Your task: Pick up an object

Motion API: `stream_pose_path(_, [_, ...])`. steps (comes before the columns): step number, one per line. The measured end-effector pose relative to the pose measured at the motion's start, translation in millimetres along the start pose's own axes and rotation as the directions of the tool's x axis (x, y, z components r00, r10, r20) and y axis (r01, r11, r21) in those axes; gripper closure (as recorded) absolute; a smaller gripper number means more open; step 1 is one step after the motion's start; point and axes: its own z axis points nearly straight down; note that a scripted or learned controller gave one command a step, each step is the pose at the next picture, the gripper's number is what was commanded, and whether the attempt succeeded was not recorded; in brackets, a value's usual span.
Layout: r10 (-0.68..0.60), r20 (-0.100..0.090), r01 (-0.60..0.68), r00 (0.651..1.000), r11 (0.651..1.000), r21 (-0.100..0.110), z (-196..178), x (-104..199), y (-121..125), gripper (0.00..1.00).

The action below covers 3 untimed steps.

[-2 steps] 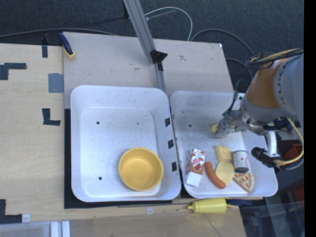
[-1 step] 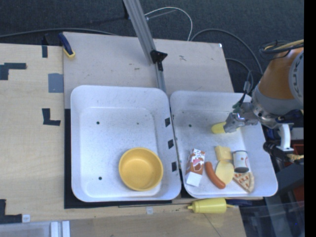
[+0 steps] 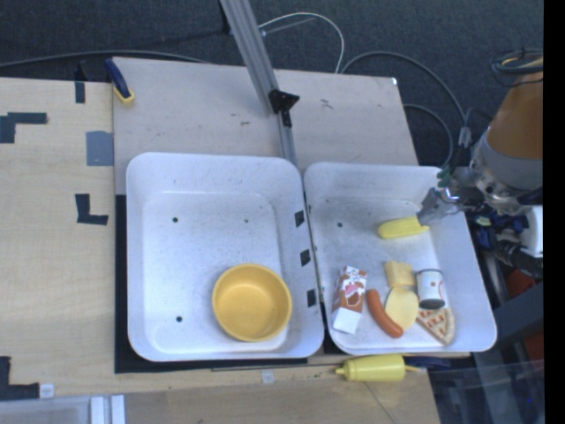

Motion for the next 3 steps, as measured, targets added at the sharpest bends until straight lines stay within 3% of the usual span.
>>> stream_pose_path(1, [0.000,-0.002,0.000,1.000,1.000,0.003,-19.5,0.3,0.7,1.00])
stream_pose_path(3, [-0.006,-0.004,0.006,1.000,1.000,0.006,-33.1,106.0,-19.5,1.00])
